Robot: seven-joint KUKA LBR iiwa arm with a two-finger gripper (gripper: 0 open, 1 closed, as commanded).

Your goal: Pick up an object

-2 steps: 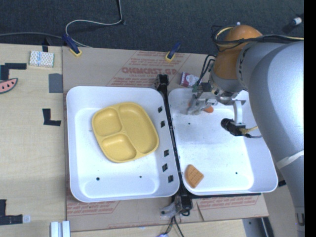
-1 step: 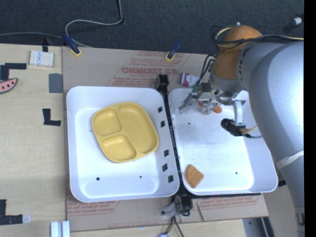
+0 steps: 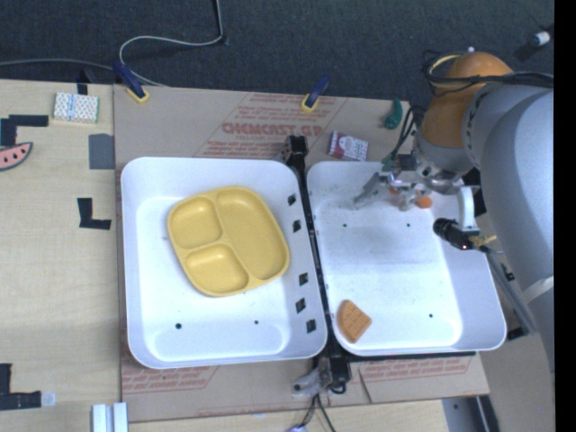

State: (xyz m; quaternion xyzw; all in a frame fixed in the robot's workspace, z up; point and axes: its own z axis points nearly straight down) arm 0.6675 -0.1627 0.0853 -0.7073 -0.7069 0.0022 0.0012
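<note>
Nearest you, well below your hand, lies an orange cracker; the yellow divided plate sits far left. Hand's spread: cannot tell.

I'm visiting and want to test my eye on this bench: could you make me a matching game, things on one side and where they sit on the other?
Things:
1. yellow divided plate
2. orange cracker
3. end effector
4. small red and white packet

Places:
A. on the cardboard behind the bins
B. left bin
C. near front corner of the right bin
D. over the far edge of the right bin

Pairs: 1-B, 2-C, 3-D, 4-A
</note>
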